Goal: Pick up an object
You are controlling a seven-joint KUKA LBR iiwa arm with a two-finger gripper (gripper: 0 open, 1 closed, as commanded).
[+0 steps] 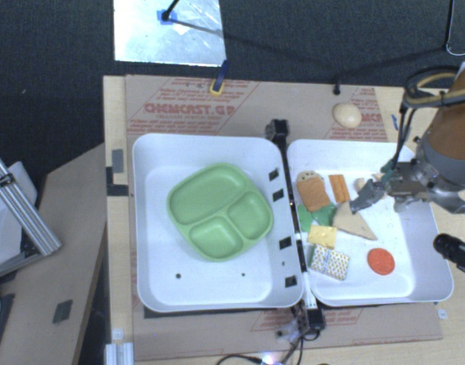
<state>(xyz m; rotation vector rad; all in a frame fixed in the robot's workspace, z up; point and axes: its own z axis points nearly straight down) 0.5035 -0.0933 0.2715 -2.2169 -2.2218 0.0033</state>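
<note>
My gripper [367, 196] hangs over the right bin [424, 238], near its middle, with the arm coming in from the right. Its tip is just above the upper corner of a beige wedge [355, 224]. To the left lie a brown bread-like piece [313, 192] and an orange stick [339, 187]. A small beige lump [361, 182] sits just above the gripper tip. Lower in the bin are a green piece [317, 217], a yellow block [322, 236], a patterned square [329, 262] and a red disc [381, 261]. I see nothing held.
The left bin [152, 280] holds a green divided plate [221, 211]. A black divider [289, 211] runs between the bins. A beige egg-shaped object [347, 114] lies on the cardboard behind the right bin. A black part [454, 251] sticks in at the right edge.
</note>
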